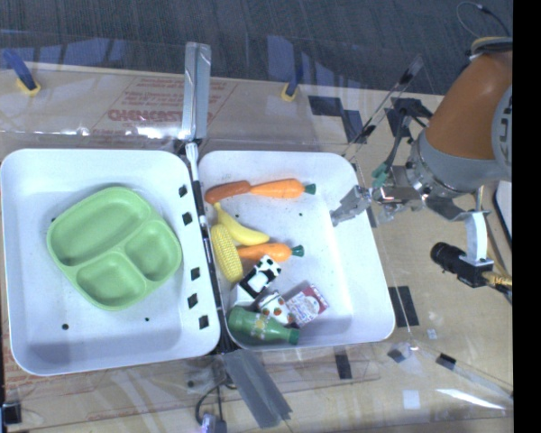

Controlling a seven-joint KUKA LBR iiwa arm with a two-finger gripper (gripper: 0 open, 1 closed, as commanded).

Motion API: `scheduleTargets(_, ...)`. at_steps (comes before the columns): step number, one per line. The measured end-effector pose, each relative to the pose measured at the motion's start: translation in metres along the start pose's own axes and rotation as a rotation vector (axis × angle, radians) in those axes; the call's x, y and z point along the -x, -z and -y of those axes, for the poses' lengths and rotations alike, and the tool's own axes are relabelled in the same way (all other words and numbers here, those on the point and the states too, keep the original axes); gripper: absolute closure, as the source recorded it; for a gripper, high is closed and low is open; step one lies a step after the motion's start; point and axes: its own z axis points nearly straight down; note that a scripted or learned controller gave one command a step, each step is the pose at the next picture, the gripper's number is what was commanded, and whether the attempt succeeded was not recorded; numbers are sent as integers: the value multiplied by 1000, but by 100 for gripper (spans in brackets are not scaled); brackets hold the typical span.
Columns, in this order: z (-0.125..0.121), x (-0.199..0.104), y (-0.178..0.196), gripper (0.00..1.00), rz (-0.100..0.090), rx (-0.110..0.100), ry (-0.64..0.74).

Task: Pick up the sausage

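**Reddish-brown sausage lies far left of the end effector, across the right bin**

Reddish-brown and short, the sausage (227, 190) rests at the upper left of the right bin (365, 282), close to the divider between the two bins. It lies nearly level across the view, tilted slightly, and its right end touches the left end of an orange carrot (275, 188), so the two read almost as one long rod.

The end effector (352, 206) hovers at the right bin's right rim, near the upper corner. It carries nothing, but whether it is spread or pressed together I cannot tell from this angle.

From the end effector, the sausage lies to the view's left and slightly up, with the whole carrot in between. A reach along that line would likely pass over the carrot first. Since the sausage's long axis runs left to right, a grip would probably need to close across it, from the top and bottom of the view.

Just below the sausage sit a banana (239, 229) and a corn cob (224, 251), which crowd that side.
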Motion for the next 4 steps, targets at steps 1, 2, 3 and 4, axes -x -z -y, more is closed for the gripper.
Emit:
scheduleTargets(1, -49, -55, -85, 0, 0, -1, -100)
scheduleTargets(2, -37, -64, -71, 0, 0, -1, -366)
scheduleTargets(3, -121, -78, -135, 0, 0, -1, -671)
scheduleTargets(4, -122, -98, -159, 0, 0, 9, -700)
